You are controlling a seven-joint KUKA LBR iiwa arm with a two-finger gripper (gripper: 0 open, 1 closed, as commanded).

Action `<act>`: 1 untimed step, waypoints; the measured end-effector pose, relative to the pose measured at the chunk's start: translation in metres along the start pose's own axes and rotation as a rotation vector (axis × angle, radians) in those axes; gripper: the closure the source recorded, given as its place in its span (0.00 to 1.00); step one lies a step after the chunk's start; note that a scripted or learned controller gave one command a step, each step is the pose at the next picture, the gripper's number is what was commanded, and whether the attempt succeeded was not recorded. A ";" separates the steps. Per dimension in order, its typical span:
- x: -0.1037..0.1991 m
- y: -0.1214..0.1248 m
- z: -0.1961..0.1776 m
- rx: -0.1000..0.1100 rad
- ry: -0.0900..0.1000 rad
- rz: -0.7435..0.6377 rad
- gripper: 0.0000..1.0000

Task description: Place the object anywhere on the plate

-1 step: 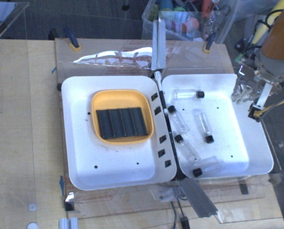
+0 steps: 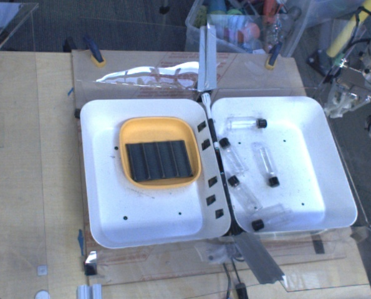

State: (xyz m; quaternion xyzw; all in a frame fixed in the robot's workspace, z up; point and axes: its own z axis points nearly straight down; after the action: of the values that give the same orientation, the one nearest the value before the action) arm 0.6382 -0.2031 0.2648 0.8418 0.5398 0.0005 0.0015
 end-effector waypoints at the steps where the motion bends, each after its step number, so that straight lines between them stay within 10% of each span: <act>1: 0.008 0.029 -0.007 -0.001 0.000 -0.209 1.00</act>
State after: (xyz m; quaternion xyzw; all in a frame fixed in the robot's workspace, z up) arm 0.6677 -0.2084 0.2716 0.7810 0.6245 0.0005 0.0021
